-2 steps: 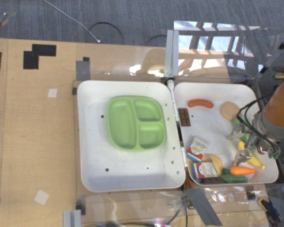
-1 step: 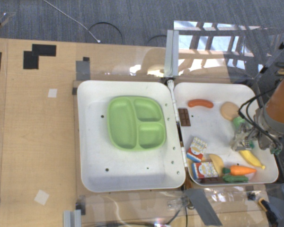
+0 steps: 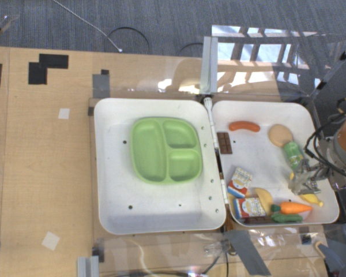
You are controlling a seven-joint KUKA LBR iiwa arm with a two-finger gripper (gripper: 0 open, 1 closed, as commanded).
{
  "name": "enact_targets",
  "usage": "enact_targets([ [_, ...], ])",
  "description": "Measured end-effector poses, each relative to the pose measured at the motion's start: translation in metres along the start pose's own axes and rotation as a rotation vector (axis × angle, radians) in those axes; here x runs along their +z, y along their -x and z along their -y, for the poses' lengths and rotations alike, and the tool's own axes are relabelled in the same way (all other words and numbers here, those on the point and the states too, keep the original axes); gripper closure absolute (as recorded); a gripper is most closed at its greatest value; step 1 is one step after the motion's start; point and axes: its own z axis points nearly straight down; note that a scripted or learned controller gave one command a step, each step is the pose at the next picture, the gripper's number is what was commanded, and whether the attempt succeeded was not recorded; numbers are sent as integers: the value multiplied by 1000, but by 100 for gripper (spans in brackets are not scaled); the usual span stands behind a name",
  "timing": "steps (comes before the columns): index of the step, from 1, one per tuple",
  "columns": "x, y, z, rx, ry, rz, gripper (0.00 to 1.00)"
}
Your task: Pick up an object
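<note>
The right bin (image 3: 311,117) holds a sausage (image 3: 244,126) lying left to right, a tan potato (image 3: 281,134), a green bottle (image 3: 293,152), a carrot (image 3: 294,208) pointing right, a banana (image 3: 265,198) and small cartons (image 3: 240,183). The left bin (image 3: 112,172) holds a green divided plate (image 3: 165,150). The gripper (image 3: 303,180) hangs low over the right bin's right side by the bottle; whether it is spread or closed cannot be made out.

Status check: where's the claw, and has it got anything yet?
Claw low in the right bin, near its right wall. Nothing seen in its grip. Green bottle just above it, carrot and banana just below, crowding it.
</note>
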Motion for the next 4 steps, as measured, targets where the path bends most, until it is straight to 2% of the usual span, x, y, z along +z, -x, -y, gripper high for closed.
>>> enact_targets([
  [1, 0, 0, -1, -2, 1, -1, 0],
  [2, 46, 8, 1, 26, -4, 11, 0],
  [3, 57, 86, 10, -54, 0, 5, 0],
  [4, 41, 91, 11, -55, -5, 20, 100],
])
